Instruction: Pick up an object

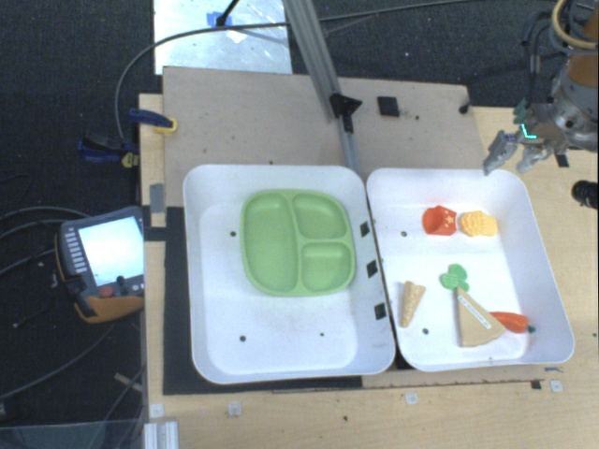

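Five small toy foods lie in the right shallow white bin (pixel 538 251), all below and left of your pincer (pixel 513 153): a red piece (pixel 438 221) touching a yellow corn-like piece (pixel 477 224), a green sprig (pixel 455 276), a tan cone (pixel 411 303), and a beige wedge (pixel 477 324) beside an orange carrot (pixel 511 322). The pincer hangs open and holds nothing, just over that bin's upper right rim. Farther left, a green divided plate (pixel 298 241) sits in the left white bin (pixel 215 279).

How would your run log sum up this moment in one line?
gripper: open, above right bin far corner | holding: nothing | toys in bin: untouched | green plate: left bin
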Available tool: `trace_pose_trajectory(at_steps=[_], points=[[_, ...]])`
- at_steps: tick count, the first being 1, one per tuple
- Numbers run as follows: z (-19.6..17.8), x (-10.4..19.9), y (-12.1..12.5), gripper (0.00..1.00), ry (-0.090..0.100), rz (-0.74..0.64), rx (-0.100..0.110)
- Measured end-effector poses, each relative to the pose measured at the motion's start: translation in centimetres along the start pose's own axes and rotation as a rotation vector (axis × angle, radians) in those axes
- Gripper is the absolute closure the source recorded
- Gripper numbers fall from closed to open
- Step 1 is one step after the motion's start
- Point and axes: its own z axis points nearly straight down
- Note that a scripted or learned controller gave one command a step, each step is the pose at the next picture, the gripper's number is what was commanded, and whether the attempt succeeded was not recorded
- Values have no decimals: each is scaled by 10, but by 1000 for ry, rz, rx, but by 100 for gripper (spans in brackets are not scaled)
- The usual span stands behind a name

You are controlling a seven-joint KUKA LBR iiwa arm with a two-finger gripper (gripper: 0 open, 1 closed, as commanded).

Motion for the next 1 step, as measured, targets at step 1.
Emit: trace_pose_trajectory(at_steps=[1], points=[[-3,0,1,0,-1,-1,-6]])
